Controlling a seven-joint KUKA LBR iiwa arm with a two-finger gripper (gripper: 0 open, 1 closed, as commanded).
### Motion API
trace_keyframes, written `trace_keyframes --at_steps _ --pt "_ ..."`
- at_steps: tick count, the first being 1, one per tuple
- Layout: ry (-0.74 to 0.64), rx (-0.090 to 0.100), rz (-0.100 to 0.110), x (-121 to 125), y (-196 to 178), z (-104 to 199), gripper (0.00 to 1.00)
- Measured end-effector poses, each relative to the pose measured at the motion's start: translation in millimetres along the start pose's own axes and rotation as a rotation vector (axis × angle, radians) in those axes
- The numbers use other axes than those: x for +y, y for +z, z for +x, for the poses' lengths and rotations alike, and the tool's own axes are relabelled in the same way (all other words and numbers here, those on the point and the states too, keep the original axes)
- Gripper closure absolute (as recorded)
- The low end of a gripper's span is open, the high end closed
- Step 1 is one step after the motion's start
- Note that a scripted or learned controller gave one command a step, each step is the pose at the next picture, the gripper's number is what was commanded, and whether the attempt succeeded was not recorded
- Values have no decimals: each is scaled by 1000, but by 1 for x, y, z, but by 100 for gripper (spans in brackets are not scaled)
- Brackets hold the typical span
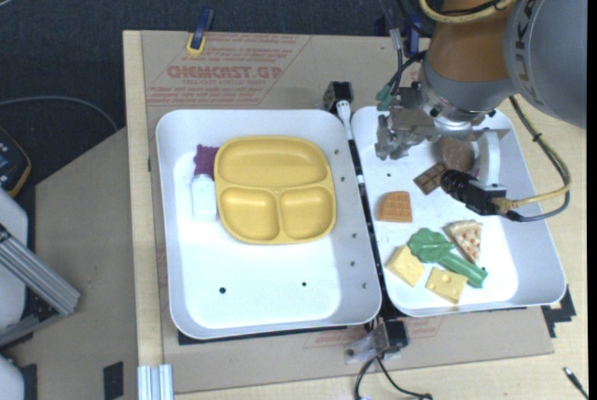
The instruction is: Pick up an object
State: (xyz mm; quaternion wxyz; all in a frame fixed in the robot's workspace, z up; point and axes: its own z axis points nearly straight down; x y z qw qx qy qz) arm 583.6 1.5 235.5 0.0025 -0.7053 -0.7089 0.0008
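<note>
**Gripper low over right bin, grasp unconfirmed**

Status: The gripper [397, 135] hangs over the upper left corner of the right bin [532, 282], above bare white floor. Whether it is open or closed cannot be told from this angle, and nothing is seen held in it.

Candidates: The nearest loose items are a small brown piece [429, 177] and an orange waffle square [395, 207], both just below the gripper. A green toy [438, 249], a pizza slice [465, 240] and two yellow blocks [406, 266] lie lower in the same bin. The left bin [177, 277] holds a yellow divided tray [275, 188], with a white bottle [202, 198] and a purple item [205, 158] tight against its left side.

Risks:
- A descent from this spot would likely close on nothing, as no item sits directly beneath.
- The bin's left wall is close, so the gripper could strike it.
- The green toy overlaps the pizza slice, so a grasp there may drag both.
- The waffle lies flat and offers little edge.

Not made out:
- The wrist covers the bin's upper middle, where a brown lump [455, 151] is partly hidden.
- A black part on a yellow cable [464, 187] may be arm hardware or a loose item.
</note>
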Motion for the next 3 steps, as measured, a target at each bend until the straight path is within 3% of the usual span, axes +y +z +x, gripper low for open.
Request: trace_keyframes --at_steps 1,3 --pt "3 -1 1 0 16 19 100" --pt "5 -2 -7 -4 1 14 100"
